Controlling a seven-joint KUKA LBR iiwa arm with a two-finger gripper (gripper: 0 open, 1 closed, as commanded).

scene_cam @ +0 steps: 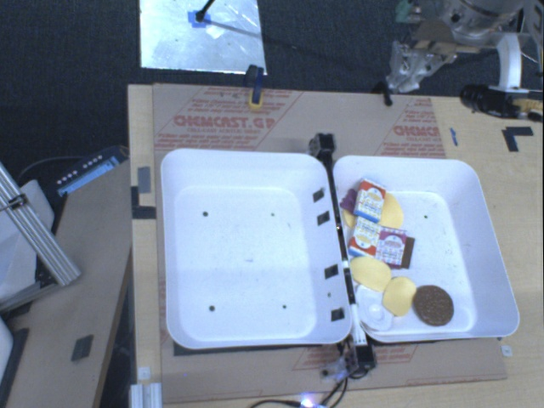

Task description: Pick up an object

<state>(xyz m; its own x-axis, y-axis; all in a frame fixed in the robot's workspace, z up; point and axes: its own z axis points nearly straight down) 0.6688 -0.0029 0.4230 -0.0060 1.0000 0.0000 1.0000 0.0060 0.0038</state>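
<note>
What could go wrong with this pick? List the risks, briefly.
1. The items are bunched against the right bin's left wall; the snack packets overlap yellow discs, so the claw may catch two things or none.
2. The brown round cookie and the discs lie flat, likely hard to pinch.
3. The pile sits close to the divider between the bins, so a descent there could strike it.

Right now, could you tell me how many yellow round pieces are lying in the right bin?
3 that I can make out: one yellow piece beside the snack packets, one just below them, and one left of the brown disc. Others may be hidden under the packets.
</note>
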